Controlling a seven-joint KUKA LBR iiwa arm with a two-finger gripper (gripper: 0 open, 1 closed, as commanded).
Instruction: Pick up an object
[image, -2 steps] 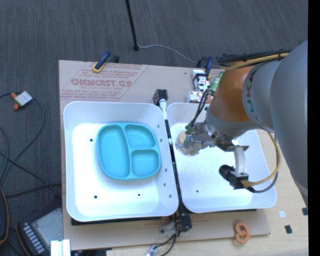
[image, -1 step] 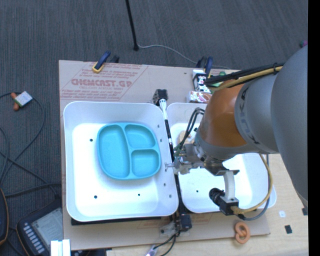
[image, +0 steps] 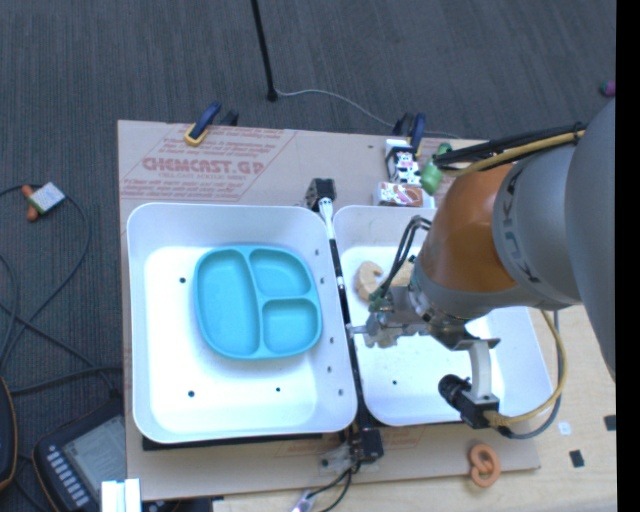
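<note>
A light blue divided plate (image: 256, 301) lies flat in the left white bin (image: 160, 350). In the right white bin (image: 400, 390) a small tan object (image: 368, 277) rests near the bin's left wall, partly covered by the arm. My gripper (image: 383, 331) hangs low over the right bin, just below the tan object and close to the divider between the bins. The grey arm with its orange band (image: 470, 235) covers much of the right bin's back and middle.
A cardboard sheet (image: 210, 165) lies under both bins. Blue clamps (image: 203, 122) sit at its back edge. A small orange ring (image: 484, 464) lies on the board in front of the right bin. Cables run across the carpet at left.
</note>
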